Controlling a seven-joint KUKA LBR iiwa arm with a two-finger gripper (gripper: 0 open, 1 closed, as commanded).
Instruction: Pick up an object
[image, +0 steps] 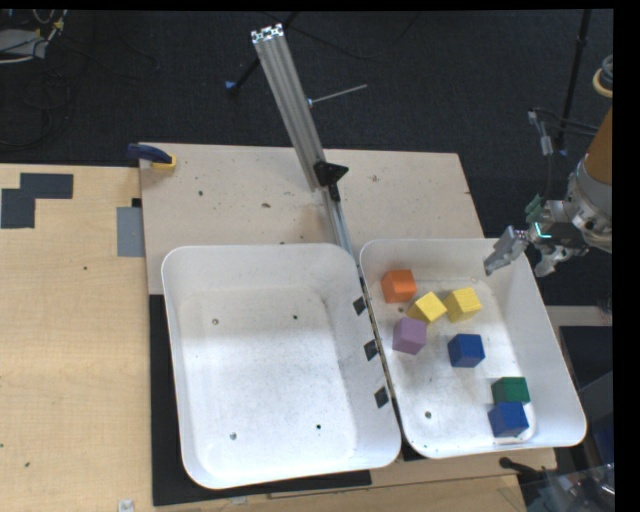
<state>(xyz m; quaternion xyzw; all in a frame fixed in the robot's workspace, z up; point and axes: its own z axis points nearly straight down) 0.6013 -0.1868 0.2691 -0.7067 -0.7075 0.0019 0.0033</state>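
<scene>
Arm: the grey arm with its orange band comes in from the right, and its two-finger gripper (528, 246) hangs over the upper right rim of the right-hand shallow white bin (560, 350).

Jaws: too small and dark against the background for me to tell whether they stand open or closed; nothing shows between them.

Blocks to choose from: seven small cubes lie in the right-hand bin. An orange cube (399, 285) sits nearest the divider at the top. Two yellow cubes, one (430, 307) and the other (465, 302), sit side by side just below it. A purple cube (409, 336) lies just beside the first yellow one, and a dark blue cube (466, 350) is near the middle. A green cube (512, 389) and a second blue cube (509, 418) are close together in the lower right corner.

Left-hand bin: the other shallow white bin (190, 300) lies alongside on the pale wooden surface (70, 350).

Progress: I'd judge this an early stage. Every cube rests on the bin floor and none is lifted. The gripper stands apart from all of them, nearest the yellow pair.

Left to do: reach in over one cube, lower, close on it and raise it clear.
</scene>
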